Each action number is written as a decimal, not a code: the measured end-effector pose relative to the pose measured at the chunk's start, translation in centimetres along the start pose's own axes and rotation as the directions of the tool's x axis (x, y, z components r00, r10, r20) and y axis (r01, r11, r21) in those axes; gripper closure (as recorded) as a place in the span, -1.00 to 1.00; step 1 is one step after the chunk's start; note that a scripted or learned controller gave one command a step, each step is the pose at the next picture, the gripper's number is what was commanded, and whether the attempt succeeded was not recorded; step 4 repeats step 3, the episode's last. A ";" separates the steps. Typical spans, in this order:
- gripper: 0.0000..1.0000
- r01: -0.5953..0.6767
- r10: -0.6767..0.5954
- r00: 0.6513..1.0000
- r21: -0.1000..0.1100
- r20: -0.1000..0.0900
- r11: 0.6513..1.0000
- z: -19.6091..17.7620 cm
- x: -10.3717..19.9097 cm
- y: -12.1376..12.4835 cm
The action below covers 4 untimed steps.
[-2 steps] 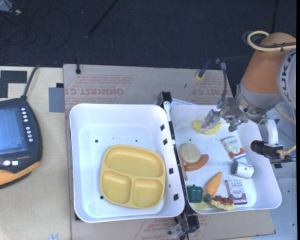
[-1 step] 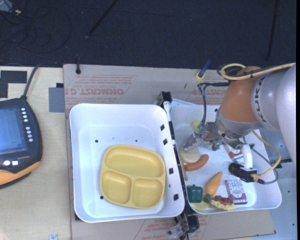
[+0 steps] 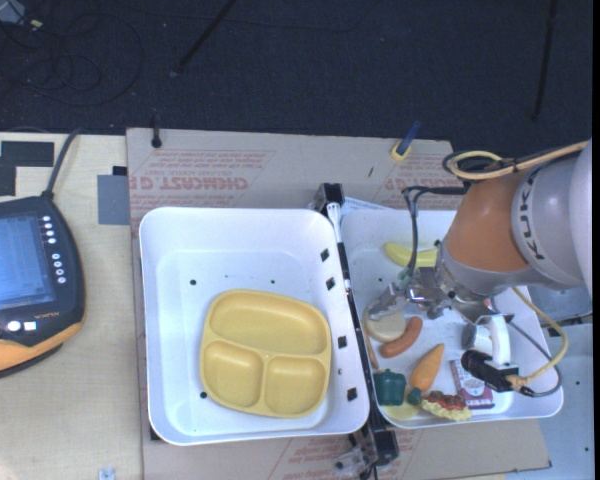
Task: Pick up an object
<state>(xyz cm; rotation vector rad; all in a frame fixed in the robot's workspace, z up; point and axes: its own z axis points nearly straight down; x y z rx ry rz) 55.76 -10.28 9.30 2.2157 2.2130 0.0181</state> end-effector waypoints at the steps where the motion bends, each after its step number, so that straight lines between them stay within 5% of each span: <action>1: -1.00 -0.001 0.001 1.000 0.002 0.000 1.000 0.1 -1.1 -4.1; 2: 1.00 -0.006 0.006 1.000 0.006 0.003 1.000 -0.8 -1.4 -4.2; 3: 1.00 0.001 -0.001 1.000 0.021 0.000 1.000 -9.3 5.0 -0.9; 4: 1.00 0.001 -0.001 1.000 0.021 0.000 1.000 -9.3 5.0 -0.9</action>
